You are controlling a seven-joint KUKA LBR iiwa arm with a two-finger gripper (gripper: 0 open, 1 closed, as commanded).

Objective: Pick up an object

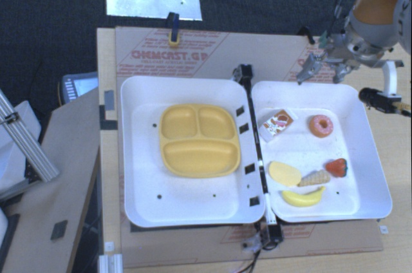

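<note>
Donut (320, 125) in right bin (367, 156) | claw (325, 71) spread wide, holding nothing, above rim

Glossy white plastic bins (138, 111), matt yellow plastic tray (198, 140)

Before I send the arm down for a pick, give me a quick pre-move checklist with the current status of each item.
1. Gripper carries nothing: ok, fingers spread with nothing between them.
2. Gripper above the right bin: not ok, it hangs over the bin's far rim, short of the objects.
3. Targets lie in the right bin: ok, donut, strawberry, banana, snack packet.
4. Target stands apart: ok for the donut; not ok for the cone, which touches the strawberry and lies close to the yellow disc.
5. Yellow divided tray out of the way: ok, it sits in the left bin.
</note>
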